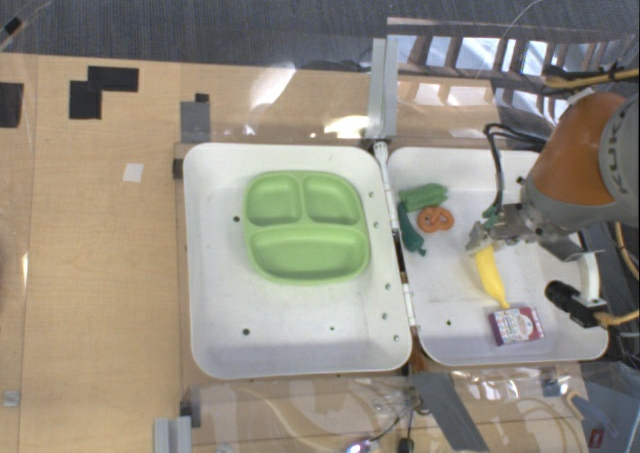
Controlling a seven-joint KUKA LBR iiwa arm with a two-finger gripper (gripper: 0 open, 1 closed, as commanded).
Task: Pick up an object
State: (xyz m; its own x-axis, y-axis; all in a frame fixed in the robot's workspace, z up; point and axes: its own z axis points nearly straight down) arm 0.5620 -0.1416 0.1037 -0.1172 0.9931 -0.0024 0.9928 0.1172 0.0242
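One camera is fixed above the bench (90, 271) and looks down at a slant. Both white bins (210, 341) are fully in view, at middle distance. The arm (590, 156) enters from the right.

txt: none legible | small box (516, 325) print too blurry

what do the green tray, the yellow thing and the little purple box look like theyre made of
Green tray: likely moulded plastic, matte, one even colour with soft rounded compartment edges.
Yellow thing: probably plastic or rubber, smooth with a faint sheen; perhaps a toy banana.
Purple box: seems printed cardboard, with flat faces, square corners and a printed label.
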